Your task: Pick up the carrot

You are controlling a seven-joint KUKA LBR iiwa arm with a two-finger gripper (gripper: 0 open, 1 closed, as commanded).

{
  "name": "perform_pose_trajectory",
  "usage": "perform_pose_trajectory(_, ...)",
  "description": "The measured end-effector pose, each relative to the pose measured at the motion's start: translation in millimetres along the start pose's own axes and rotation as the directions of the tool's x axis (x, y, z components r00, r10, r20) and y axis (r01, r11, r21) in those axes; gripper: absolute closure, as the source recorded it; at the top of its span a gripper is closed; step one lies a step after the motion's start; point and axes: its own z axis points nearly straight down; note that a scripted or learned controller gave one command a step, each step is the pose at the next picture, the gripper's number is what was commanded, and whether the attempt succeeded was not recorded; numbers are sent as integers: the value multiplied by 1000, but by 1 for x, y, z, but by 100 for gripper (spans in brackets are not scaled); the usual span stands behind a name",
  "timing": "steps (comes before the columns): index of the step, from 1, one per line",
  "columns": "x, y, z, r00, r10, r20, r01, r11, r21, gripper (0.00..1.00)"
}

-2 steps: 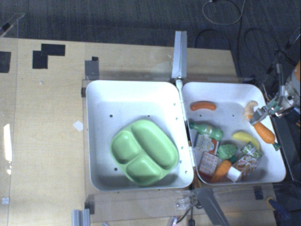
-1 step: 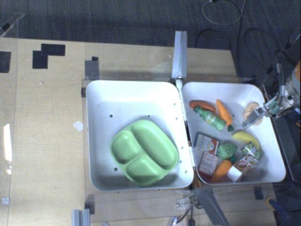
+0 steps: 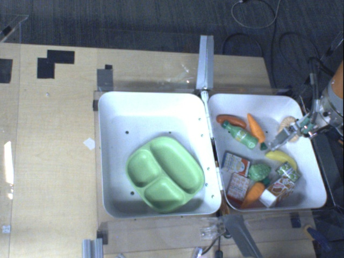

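Over the right bin [image 3: 317,168], the gripper [image 3: 270,144] hovers beside the carrot [image 3: 255,127]; finger state unclear.

Non-task items I logged on the bench.
I saw a green divided plate [image 3: 165,173] lying tilted in the left bin [image 3: 113,144]. In the right bin [image 3: 312,190] I noted a green bottle [image 3: 240,135] with a red sausage-shaped piece [image 3: 231,120] just behind it, a banana [image 3: 281,156], a green leafy vegetable [image 3: 259,171], two printed cartons [image 3: 236,176] and a small printed box [image 3: 285,180]. A metal divider post [image 3: 205,63] stood between the bins. Black cables [image 3: 258,15] lay on the dark floor beyond the bench.
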Motion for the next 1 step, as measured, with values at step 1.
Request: perform_pose_trajectory(1, -41, -17, -25, 998, -56, 1, 56, 998, 0, 0)
